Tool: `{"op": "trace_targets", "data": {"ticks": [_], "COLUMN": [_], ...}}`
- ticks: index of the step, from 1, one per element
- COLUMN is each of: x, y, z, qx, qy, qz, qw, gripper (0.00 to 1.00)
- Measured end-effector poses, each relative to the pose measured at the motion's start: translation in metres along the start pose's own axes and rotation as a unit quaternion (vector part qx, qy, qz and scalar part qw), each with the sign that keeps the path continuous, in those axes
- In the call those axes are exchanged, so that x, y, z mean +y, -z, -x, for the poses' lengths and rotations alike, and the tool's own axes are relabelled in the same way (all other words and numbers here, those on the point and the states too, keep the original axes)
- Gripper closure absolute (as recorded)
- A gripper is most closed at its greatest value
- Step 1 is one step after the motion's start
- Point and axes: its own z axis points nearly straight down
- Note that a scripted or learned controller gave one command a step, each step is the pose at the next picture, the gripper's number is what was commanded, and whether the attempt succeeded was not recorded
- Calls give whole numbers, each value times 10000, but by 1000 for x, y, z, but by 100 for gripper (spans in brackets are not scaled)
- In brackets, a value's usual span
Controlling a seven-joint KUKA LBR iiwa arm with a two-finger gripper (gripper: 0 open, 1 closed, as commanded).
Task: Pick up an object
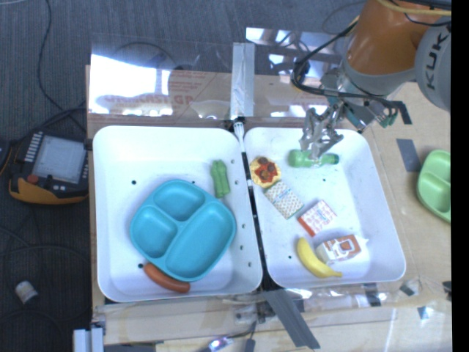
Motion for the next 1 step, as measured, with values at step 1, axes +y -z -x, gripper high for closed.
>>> {"op": "trace_targets", "data": {"ticks": [1], "x": [20], "y": [4], "z": [-3], "qx": [-13], "qy": [1681], "qz": [11], "qw": [9858], "gripper": [100]}}
